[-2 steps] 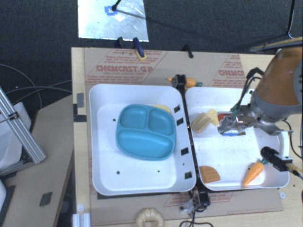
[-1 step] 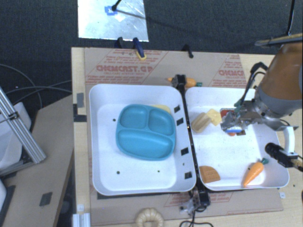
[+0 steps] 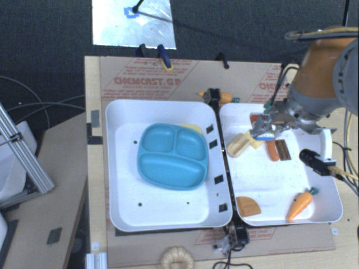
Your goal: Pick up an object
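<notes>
A: Start with the camera view. Where is the arm?

B: It comes in from three o'clock. The orange band sits high at the right, and the gripper [image 3: 263,129] hangs over the upper left part of the right bin [image 3: 322,212].

A: Open or closed?

B: I cannot tell. The wrist and its cabling cover that part.

A: What lies under it?

B: A tan, bread-like block [image 3: 238,145] at about eight o'clock from the gripper, just beside it. Whether they touch is not clear. A yellow piece [image 3: 256,144] sits between the block and the gripper. At four o'clock from the gripper are an orange sausage-shaped piece [image 3: 272,150] and a dark brown bar [image 3: 282,149], side by side and close together.

A: And the rest of that bin?

B: A toy carrot [image 3: 300,205] near the five o'clock corner, tilted with its green top toward one o'clock. An orange-brown wedge [image 3: 248,206] at seven o'clock, near the divider. A black fitting [image 3: 315,161] overhangs the bin's three o'clock rim.

A: The left bin?

B: The left bin [image 3: 126,206] holds a blue sectioned plate [image 3: 173,155] near its centre. A pale yellow thing [image 3: 193,128] peeks out from behind the plate at one o'clock.

A: Anything outside the bins?

B: A yellow-orange item [image 3: 224,98] at twelve o'clock where the bins meet, a blue clamp [image 3: 164,56] on the board's far edge, and a braided ring [image 3: 178,258] at six o'clock below the bins.
</notes>
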{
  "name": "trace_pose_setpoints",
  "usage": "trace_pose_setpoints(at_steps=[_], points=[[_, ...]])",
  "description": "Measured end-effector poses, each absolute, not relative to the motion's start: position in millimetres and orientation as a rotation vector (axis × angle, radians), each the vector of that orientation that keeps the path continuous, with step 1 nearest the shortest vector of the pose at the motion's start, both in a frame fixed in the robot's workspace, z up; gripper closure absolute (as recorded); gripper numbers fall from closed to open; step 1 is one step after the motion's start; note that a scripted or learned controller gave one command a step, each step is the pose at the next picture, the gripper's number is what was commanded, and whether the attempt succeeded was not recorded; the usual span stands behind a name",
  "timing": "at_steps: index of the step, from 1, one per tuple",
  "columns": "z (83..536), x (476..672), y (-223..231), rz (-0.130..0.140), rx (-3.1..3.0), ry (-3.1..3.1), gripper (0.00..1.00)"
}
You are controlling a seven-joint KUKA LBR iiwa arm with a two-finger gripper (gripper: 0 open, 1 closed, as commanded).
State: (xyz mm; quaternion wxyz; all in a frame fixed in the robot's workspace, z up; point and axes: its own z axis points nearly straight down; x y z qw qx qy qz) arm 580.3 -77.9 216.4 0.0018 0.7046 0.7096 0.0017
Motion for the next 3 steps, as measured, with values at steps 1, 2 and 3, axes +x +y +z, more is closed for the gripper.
trace_pose_setpoints(at_steps=[1,2,3], points=[[213.2,632.1,-67.6,0.006,2.211,2.226,1.0],[216.9,651.1,-74.1,0.005,2.212,2.226,1.0],[225.3,636.9,-67.0,0.001,2.214,2.227,1.0]])
